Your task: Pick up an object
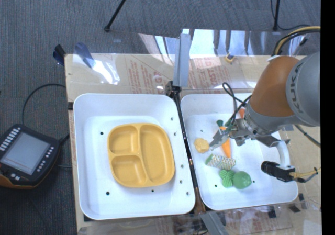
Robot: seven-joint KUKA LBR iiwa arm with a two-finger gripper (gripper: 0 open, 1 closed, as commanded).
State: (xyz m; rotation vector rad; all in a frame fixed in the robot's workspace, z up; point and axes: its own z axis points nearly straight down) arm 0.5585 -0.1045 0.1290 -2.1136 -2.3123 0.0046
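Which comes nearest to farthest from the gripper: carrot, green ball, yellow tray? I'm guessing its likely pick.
From the gripper:
1. Carrot, right bin, just beside it.
2. Green ball, same bin, toward the near edge.
3. Yellow tray, left bin.

Right bin point(272, 197) crowded at its middle, yellow piece point(202, 145), carrot point(226, 147), patterned block point(222, 163), green toys point(235, 179) close together, open floor near its top edge, left bin point(89, 124) floor occupied by a yellow divided plate point(141, 154), bare margins around it
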